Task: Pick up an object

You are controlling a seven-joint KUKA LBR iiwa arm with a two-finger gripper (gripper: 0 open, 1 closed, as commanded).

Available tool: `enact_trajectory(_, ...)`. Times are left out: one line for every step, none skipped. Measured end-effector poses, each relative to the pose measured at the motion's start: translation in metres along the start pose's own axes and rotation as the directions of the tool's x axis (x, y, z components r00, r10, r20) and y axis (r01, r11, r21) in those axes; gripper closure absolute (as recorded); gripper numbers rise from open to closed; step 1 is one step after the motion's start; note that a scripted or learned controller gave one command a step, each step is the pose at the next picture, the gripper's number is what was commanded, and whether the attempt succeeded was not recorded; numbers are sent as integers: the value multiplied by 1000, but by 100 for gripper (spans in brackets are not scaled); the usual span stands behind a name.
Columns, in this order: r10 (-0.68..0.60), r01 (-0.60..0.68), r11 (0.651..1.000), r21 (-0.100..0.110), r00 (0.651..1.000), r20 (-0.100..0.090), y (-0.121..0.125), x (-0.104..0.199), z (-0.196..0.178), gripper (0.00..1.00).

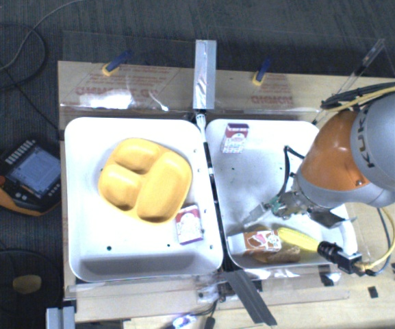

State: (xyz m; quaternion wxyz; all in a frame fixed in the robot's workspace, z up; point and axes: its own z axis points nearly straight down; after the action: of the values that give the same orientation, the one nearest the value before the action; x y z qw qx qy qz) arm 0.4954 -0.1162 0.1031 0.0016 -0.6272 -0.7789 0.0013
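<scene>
Near the right bin's (300,132) front edge | banana (298,239) beside brown packet (265,240) | gripper (274,208) hovers just above, grip state unclear | banana probably light, soft, smooth; grasp mid-body across its width.

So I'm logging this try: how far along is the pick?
Nothing looks lifted yet. The hand is low in the right bin, just above the brown packet and the yellow item, which both lie on the bin floor. Whether it grips anything cannot be told. Left to do: a clear grasp and lift.
</scene>
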Motion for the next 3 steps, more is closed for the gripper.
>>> enact_trajectory(-13,13,1000,-10,1000,2,23,-4,13,0)
enact_trajectory(-21,21,1000,-14,1000,7,73,-3,12,0)
enact_trajectory(-22,22,1000,-17,1000,6,74,-2,1,100)
